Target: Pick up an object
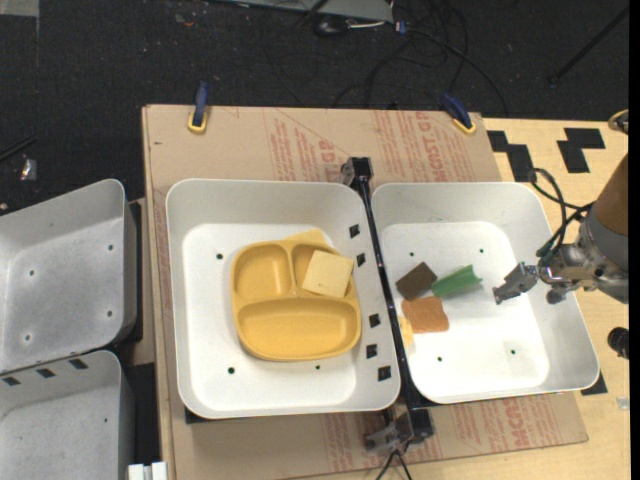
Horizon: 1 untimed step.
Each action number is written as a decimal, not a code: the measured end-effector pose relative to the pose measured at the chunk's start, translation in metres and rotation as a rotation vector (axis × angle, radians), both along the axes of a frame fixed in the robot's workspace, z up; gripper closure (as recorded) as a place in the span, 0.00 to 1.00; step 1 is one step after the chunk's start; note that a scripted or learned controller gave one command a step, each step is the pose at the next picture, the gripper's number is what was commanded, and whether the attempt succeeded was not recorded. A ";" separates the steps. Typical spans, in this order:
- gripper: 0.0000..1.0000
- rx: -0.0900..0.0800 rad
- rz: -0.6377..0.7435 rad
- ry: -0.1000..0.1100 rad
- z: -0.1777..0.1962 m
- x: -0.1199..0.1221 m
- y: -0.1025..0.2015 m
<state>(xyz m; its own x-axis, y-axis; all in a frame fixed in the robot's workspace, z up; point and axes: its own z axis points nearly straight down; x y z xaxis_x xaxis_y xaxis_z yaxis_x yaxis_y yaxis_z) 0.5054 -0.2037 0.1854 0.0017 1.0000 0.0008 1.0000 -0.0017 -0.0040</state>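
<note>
Two shallow white bins sat side by side on the surface, the left bin [190, 268] and the right bin [520, 363] meeting along a dark divider. Nearest the camera in the right bin lay an orange-brown block [426, 316], flat on the white floor just beside the divider. Touching its far edge was a dark brown block [415, 280], tilted at an angle, and a green piece [458, 282] lay against that brown block on its right side — the three formed a small cluster in the left half of the bin.

To the right of the cluster, apart from the green piece, the pincer [510, 286] hung over the bin floor, reaching in from the arm [605, 238] at the right edge. Nothing showed between its fingers; whether they were parted or together could not be told at this size.

In the left bin rested a yellow divided plate [290, 323], and a pale cream block [327, 273] sat in its upper right compartment, tilted slightly.

Farther back, two clamps — one at [199, 108], another [459, 113] — gripped the far edge of the brown board [300, 143] under the bins. Beyond it, cables [430, 43] trailed over the dark floor [90, 48].
</note>
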 end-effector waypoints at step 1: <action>0.00 0.000 0.000 0.000 -0.044 -0.004 -0.001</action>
<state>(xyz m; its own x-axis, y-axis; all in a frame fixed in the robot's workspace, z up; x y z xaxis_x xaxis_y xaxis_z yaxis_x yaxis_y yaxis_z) 0.5015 -0.2043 0.1417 0.0015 1.0000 0.0012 1.0000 -0.0015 -0.0041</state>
